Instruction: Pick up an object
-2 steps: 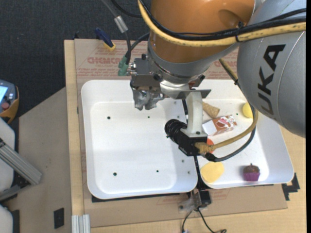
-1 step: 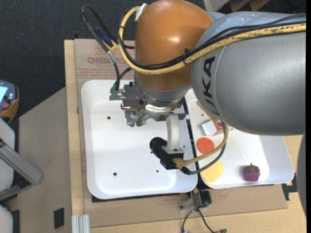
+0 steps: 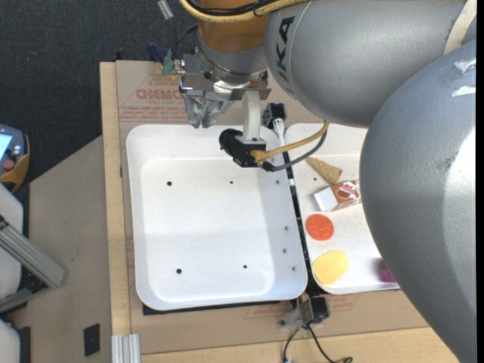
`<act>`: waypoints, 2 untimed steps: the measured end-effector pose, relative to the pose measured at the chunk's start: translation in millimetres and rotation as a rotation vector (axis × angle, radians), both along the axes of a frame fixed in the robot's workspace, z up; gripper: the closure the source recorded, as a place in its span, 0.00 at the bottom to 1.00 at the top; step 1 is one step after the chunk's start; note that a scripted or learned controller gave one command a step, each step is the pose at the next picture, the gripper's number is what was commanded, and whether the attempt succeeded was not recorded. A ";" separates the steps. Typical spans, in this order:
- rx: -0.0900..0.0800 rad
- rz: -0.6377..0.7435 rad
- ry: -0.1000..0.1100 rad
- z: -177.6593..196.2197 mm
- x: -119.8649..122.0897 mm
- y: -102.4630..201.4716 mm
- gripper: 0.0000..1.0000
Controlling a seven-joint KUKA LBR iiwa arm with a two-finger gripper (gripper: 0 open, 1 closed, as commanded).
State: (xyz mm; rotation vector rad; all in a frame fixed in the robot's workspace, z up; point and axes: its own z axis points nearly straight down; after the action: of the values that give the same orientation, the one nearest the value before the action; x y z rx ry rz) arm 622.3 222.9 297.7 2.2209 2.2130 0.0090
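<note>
the things to pick from all lie in the right bin [image 3: 355, 284]: a yellow disc [image 3: 330, 266] nearest the front, an orange-red disc [image 3: 320, 227] just behind it, a white-and-red packet [image 3: 339, 196] behind that, a tan cone [image 3: 325, 169] further back, and a sliver of something purple [image 3: 387, 274] at the arm's edge. none of them is lifted, each sits flat on the bin floor, so the pick looks to me not yet done and everything is left to do.

the tool [image 3: 203, 116] hangs well apart from them, over the back rim of the left bin [image 3: 204, 225], near its far left corner. i cannot tell whether it is released or clenched from here, and i see nothing between its tips. a black fitting [image 3: 240, 150] and a tan cable [image 3: 291, 146] dangle from the wrist over the wall between the bins.

room for moving (as i judge it): the left bin's floor is wide and bare, so a crossing is easy, but the arm [image 3: 393, 66] covers much of the right bin, and the objects crowd near the dividing wall [image 3: 296, 210]. the discs sit close to that wall and to each other, so a descent there has little margin. the table [image 3: 151, 97] edge lies just behind the tool.
</note>
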 end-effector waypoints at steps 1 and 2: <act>0.004 0.008 0.005 77.7 -91.2 2.6 1.00; 0.006 0.008 0.001 156.8 -144.7 2.1 1.00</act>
State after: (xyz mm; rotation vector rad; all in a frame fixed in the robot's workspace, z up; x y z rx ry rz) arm 477.6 225.1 454.6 2.2153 2.2254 0.0138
